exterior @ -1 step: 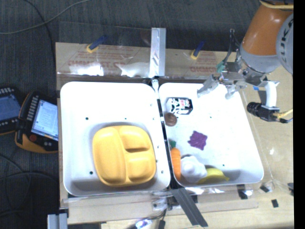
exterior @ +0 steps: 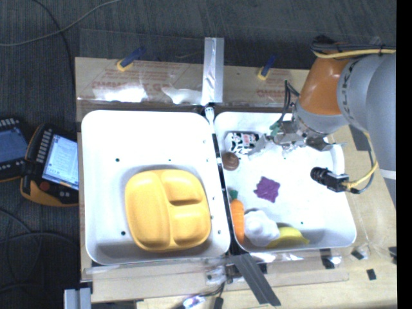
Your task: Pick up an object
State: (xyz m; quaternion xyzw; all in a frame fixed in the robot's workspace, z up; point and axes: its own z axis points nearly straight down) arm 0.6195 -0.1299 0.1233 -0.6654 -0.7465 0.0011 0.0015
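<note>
Black-and-white toy (exterior: 241, 143) lies just left of the jaws (exterior: 281, 136).

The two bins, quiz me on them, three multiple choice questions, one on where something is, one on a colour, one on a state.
1. Where does the yellow divided tray lie?
A. in the left bin
B. in the right bin
C. on the floor

2. What colour is the flat ragged piece in the middle of the right bin?
A. green
B. purple
C. red

3. How does the tray lie?
A. standing on edge against a wall
B. flat on the bin floor
C. hanging over the rim

Answers:
1. A, it takes up much of the left bin, on the side away from the arm.
2. B, it reads purple against the white floor.
3. B, its compartments face the camera and all of it sits inside the walls.
</note>
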